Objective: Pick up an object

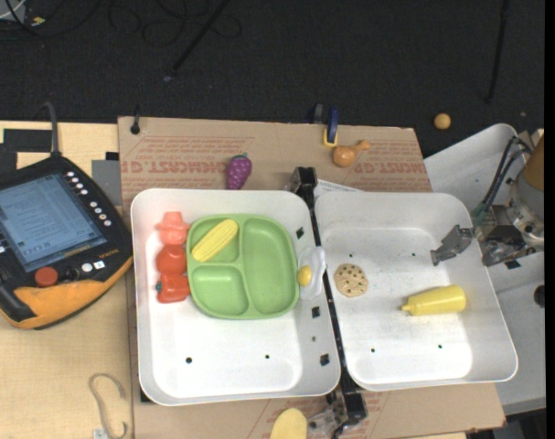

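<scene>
End effector [453, 243] over R bin [496, 355], upper right, near rim; grip state: cannot tell. Nothing seen betw. fingers. Mustard bottle [435, 301] lies on its side just below it; cookie [351, 280] to L. Green tray [250, 268] w/ corn [213, 239] in L bin [222, 373].

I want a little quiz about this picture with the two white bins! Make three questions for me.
1. True or false: the corn cob lies on the green plate.
2. Which thing is nearest the end effector? A) cookie B) yellow mustard bottle C) red bottle
3. Fill in: the cookie lies in the ____ bin.

Key: 1 true; 2 B; 3 right.
</scene>
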Controlling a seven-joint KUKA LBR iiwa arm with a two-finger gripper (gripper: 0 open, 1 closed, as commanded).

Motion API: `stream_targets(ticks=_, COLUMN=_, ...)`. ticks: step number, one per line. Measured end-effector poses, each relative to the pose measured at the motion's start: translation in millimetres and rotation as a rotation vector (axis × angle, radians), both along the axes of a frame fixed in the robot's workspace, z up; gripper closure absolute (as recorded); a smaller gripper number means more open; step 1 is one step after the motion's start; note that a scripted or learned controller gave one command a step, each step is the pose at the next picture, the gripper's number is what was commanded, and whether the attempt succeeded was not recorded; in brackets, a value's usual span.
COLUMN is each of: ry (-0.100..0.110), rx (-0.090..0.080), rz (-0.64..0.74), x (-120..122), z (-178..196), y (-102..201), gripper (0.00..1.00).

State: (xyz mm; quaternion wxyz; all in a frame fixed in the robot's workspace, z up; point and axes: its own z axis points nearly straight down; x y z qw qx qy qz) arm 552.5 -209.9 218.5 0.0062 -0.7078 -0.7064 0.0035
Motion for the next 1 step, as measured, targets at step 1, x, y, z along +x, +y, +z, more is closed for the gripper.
stream_targets(ticks=1, ry=-0.013, rx=-0.004, rz=0.002, x=2.6, z=7.0, y=-0.5, gripper=0.0)
